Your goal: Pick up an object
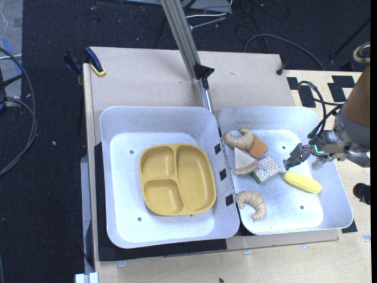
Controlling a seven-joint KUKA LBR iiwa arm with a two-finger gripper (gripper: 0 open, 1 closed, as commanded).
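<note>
While the pincer (298,155) hangs low over the right bin (336,214), just above and left of the yellow corn cob (303,182), the step in hand looks like the approach, nothing yet being gripped; whether its tips are spread or closed I cannot tell; the next move probably calls for a short drop onto the cob; leftward lie a checkered piece (267,168), two croissants (252,203) and a wedge; the left bin holds a yellow divided tray (177,179).

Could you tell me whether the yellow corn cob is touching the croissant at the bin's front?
Apart. The camera view shows bare white bin floor between the corn cob and the croissant.
</note>
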